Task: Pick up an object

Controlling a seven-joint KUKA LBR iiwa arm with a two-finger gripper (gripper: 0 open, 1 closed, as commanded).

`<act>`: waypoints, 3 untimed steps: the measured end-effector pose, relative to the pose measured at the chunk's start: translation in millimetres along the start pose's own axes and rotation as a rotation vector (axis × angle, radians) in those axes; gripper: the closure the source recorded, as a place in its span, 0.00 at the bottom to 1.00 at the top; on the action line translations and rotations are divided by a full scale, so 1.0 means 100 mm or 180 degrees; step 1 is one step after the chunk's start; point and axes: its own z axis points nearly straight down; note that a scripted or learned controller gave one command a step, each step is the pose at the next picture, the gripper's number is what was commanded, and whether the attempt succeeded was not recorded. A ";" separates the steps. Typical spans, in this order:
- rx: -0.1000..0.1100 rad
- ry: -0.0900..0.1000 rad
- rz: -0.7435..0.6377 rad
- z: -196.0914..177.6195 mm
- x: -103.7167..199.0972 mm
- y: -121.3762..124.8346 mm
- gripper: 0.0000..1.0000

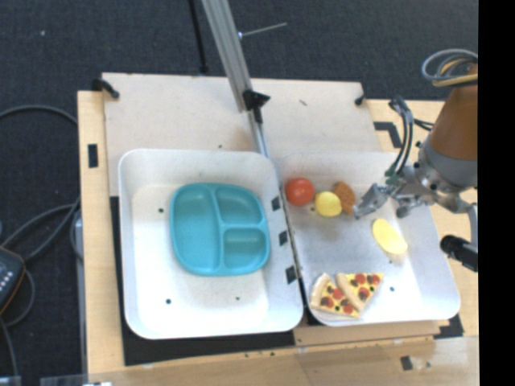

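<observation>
The right bin [426, 292] holds a red tomato [300, 190], a yellow lemon-like ball [327, 204], a small brown piece [345, 195], a flat yellow oval [389, 236] and a pizza slice [347, 292]. My gripper [385, 204] hangs over the right bin's upper middle, just right of the brown piece and above the yellow oval. Its fingers [368, 203] are spread open with nothing between them. The arm's orange band [457, 127] is at the right edge.
The left bin [141, 296] carries a teal divided plate [219, 228]. A slanted metal pole [229, 43] rises from behind the bins' shared edge. Cables lie on the dark floor at the left.
</observation>
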 end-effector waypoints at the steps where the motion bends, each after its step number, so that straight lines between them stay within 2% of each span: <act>1: -0.0001 0.0000 0.0003 0.00 0.00 0.00 0.00; 3: 0.0018 -0.0002 0.0009 1.16 0.00 0.00 0.00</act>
